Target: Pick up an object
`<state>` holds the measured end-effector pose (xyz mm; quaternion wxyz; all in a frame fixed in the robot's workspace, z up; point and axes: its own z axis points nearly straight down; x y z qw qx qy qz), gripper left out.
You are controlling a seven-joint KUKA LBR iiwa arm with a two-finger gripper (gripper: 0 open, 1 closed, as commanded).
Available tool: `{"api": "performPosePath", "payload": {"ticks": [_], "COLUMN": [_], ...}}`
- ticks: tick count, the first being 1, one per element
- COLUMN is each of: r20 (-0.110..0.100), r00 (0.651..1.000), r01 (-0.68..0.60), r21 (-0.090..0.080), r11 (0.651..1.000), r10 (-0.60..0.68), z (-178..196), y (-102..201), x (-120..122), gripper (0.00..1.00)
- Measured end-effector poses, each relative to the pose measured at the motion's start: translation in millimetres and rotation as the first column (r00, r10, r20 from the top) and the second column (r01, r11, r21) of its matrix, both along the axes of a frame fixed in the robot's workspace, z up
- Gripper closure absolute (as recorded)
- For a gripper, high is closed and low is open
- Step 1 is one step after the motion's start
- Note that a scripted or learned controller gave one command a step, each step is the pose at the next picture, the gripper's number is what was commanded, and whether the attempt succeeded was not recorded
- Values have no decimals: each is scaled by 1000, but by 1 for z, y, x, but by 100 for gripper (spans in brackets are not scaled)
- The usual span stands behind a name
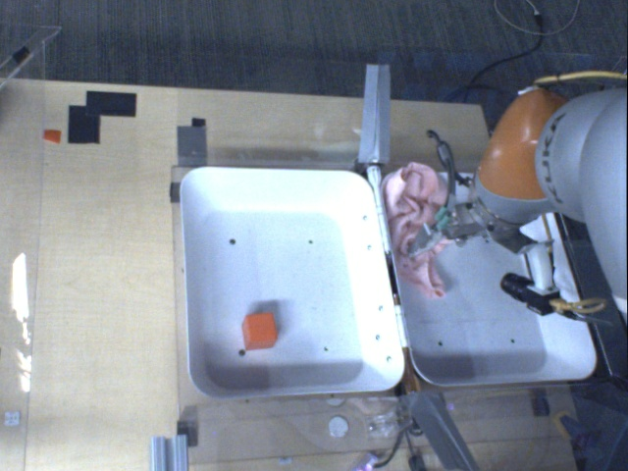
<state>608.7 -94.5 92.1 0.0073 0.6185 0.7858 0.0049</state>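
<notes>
Pale pink cloth [414, 226] in the right white bin [510, 346], small orange block [260, 331] in the left white bin [285, 204]. Bench [88, 292] is light tan with black patches [96, 114] far left.

Robotics lab: wooden bench [98, 292], two white bins [285, 204], loose cable [535, 13] on carpet.

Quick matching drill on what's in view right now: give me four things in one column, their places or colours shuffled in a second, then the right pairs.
Things:
1. orange block
2. pink cloth
3. gripper
4. black shapes

Places:
A. on the bench, far left
B. in the left bin, near the front
C. bunched against the right bin's left wall
D. over the right bin, at the cloth's edge

Pairs: 1-B, 2-C, 3-D, 4-A
</notes>
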Motion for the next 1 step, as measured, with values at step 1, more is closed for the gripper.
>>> {"api": "performPosePath", "payload": {"ticks": [1], "r20": [-14], "r00": [999], "r01": [45], "r21": [1], "r11": [999], "r10": [-45], "z": [-2], "y": [-2], "x": [62], "gripper": [0]}}
